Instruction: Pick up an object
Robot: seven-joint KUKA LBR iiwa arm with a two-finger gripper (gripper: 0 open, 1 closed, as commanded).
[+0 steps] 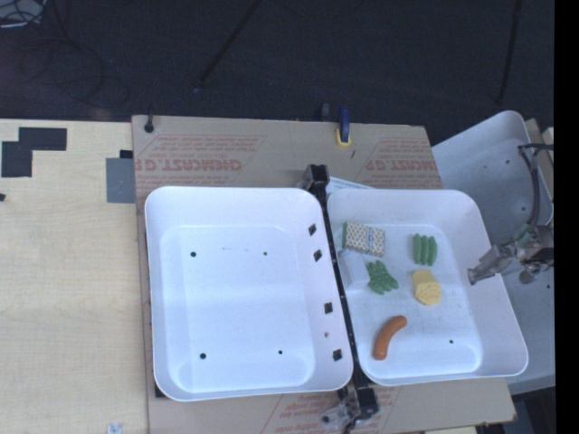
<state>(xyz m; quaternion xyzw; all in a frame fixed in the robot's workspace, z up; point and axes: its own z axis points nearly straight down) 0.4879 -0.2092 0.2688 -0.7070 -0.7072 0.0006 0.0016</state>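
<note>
gripper (484, 269), a small grey metal claw, pokes in over the 3 o'clock rim of the shallow white plastic bin on the right (493, 351). it is too small and blurry to make out, so i cannot tell if it is ready to grab or closed up. nothing sits in it.

all the toys lie toward 9 o'clock from the claw, inside that right bin. nearest is the little yellow corn piece (426, 288), just a bit toward 8 o'clock from the claw tip. it looks short, round and bumpy.

right above the corn, at its 12 o'clock, is the short green pea pod (423, 249), standing up and down in the picture. further toward 9 o'clock is the bumpy green veggie bunch (381, 278), and above that the small checked square packet (364, 239).

the orange sausage (390, 336) lies toward 7 o'clock from the claw, with its long side slanting from low left up to high right.

i think the corn is the easiest pick, since it is closest.

the big white plastic bin on the left (163, 287) sits beside the right one.
</note>
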